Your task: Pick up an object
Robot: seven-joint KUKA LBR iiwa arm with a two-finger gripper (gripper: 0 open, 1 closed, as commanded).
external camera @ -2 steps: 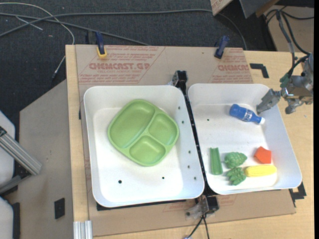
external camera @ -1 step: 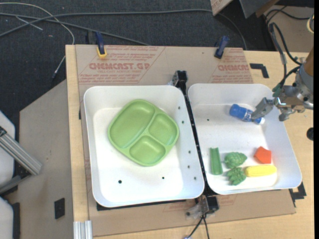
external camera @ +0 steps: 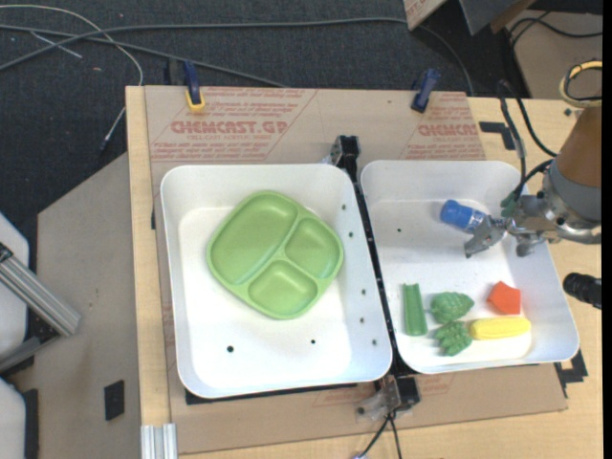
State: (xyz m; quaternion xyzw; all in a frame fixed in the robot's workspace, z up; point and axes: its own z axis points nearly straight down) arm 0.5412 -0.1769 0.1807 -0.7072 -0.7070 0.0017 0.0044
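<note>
Bins side by side on desk: left bin (external camera: pixel 191 347) has green divided plate (external camera: pixel 275 253). Right bin (external camera: pixel 411 185) has toy food; blue object (external camera: pixel 461 215) just beside claw (external camera: pixel 501 239), spread wide, empty. Risk: fingers nudge it away, miss.

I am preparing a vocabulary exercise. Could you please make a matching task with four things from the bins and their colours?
Things:
1. divided plate
2. corn cob
3. cylinder beside the gripper
4. block above the corn

Colours:
A. orange
B. blue
C. light green
D. yellow

Pairs: 1-C, 2-D, 3-B, 4-A
</note>
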